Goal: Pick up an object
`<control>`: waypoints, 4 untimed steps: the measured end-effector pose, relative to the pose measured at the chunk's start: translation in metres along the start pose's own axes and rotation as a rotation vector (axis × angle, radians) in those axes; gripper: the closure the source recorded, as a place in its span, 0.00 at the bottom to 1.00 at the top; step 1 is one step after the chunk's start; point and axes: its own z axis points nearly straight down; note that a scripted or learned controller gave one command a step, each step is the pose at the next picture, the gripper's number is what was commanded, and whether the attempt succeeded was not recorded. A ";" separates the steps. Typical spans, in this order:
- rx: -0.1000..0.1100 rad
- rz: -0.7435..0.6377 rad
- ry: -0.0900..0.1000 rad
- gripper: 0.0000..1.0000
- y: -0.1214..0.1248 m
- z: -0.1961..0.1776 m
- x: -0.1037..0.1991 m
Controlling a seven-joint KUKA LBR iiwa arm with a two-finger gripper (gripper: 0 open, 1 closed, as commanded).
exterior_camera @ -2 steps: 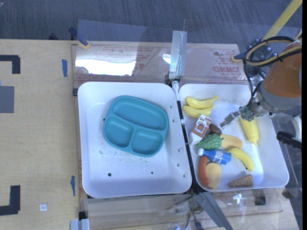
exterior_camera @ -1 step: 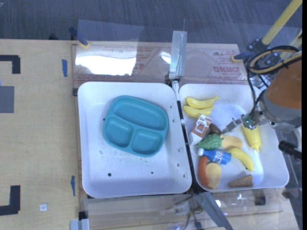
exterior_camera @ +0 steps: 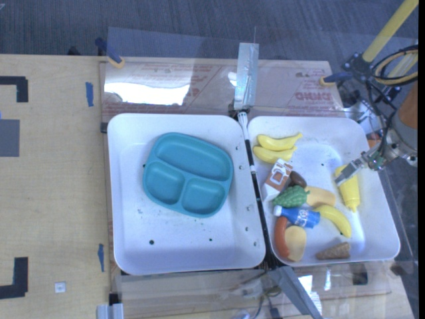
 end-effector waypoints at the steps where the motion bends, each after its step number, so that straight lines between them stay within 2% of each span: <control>1: 0.003 -0.024 0.015 0.00 -0.017 0.065 0.011; 2: -0.002 -0.021 0.003 1.00 -0.016 0.051 0.007; 3: -0.012 0.032 -0.006 1.00 0.005 0.062 0.081; 4: -0.002 0.197 0.004 1.00 0.062 -0.033 0.139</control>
